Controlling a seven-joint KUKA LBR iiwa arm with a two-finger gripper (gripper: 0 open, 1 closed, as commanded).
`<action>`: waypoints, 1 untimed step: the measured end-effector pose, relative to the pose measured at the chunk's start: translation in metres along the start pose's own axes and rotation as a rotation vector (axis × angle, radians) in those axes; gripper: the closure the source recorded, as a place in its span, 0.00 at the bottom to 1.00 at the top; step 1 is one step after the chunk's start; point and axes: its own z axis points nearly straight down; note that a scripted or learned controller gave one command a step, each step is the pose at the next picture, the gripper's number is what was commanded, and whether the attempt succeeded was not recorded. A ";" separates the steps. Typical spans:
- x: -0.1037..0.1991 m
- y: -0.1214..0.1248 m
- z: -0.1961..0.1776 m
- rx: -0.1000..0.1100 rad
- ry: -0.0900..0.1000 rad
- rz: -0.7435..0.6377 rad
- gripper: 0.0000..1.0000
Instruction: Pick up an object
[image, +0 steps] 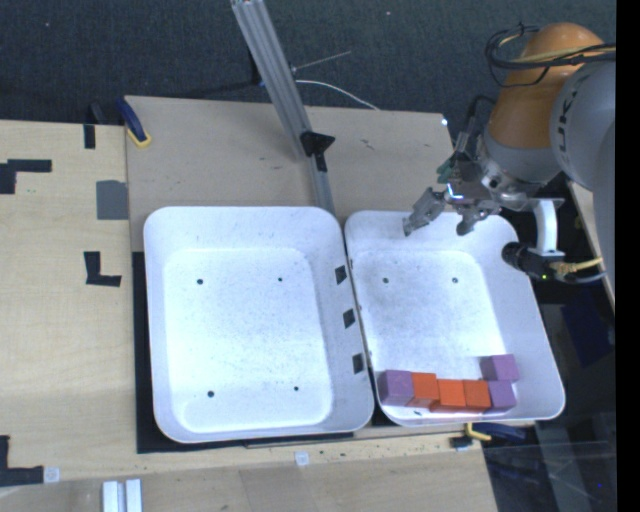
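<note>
- The bench (400, 150) carries two white bins side by side; the left bin (160, 330) has bare floor, and the right bin (520, 300) holds all the blocks.
- The arm (545, 110), grey with its orange band, reaches in over the far rim of the right bin.
- The gripper (441, 220) hangs above that bin's far edge with its two fingers spread apart and nothing between them.
- The blocks sit in a tight cluster against the near wall of the right bin: a purple block (398, 386) on the left, orange blocks (450, 393) touching it in the middle, and more purple blocks (500, 380) at the right end.
- Judged from this, the approach step is in hand; no grasp has been made.
- The next move calls for travel across the bin toward the near wall, then a descent onto one block; the packed row and nearby wall leave little room for fingers.
- No brand, label or readable writing can be made out.
</note>
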 end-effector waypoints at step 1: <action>0.045 0.015 -0.016 -0.004 0.003 -0.005 0.00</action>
